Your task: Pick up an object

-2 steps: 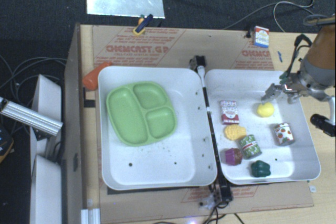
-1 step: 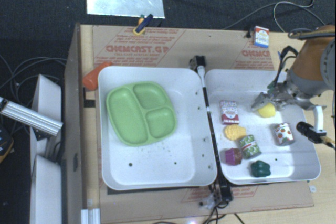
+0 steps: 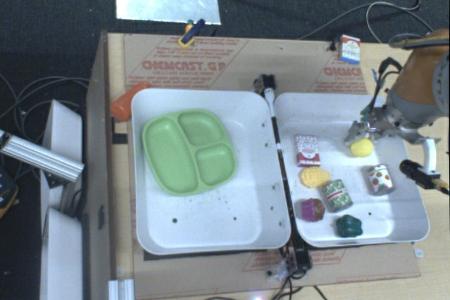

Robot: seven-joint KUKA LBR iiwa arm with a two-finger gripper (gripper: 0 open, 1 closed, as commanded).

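1. Bins first, from my remote seat: on the left I see a shallow white plastic bin point(image 3: 162, 221) holding a pale green divided plastic tray point(image 3: 188, 151) with three compartments, lying flat towards the bin's left side.
2. Just outside that bin's upper left corner I see an orange rounded object point(image 3: 121, 103) resting on the brown cardboard sheet point(image 3: 211, 67) under both bins.
3. Right of the centre divider sits the second shallow white bin point(image 3: 401, 221), where the loose items are.
4. Nearest the divider I make out a small red and white packet point(image 3: 307, 150); just below it a yellow ridged toy point(image 3: 315, 177), then a dark magenta lump point(image 3: 312, 209).
5. Beside these lies a green and white can point(image 3: 337, 195), tilted, and below it a dark green lumpy toy point(image 3: 348, 225) near the bin's front wall.
6. Further right is a small yellow rounded object point(image 3: 361, 147), with a red and white patterned can point(image 3: 380, 179) lower right of it, apart.
7. My gripper point(image 3: 363, 131) hangs directly above and against the yellow rounded object; I cannot tell how far the jaws are apart, nor whether they grip anything.
8. A small red, white and blue carton point(image 3: 349, 50) stands on the cardboard beyond the right bin.
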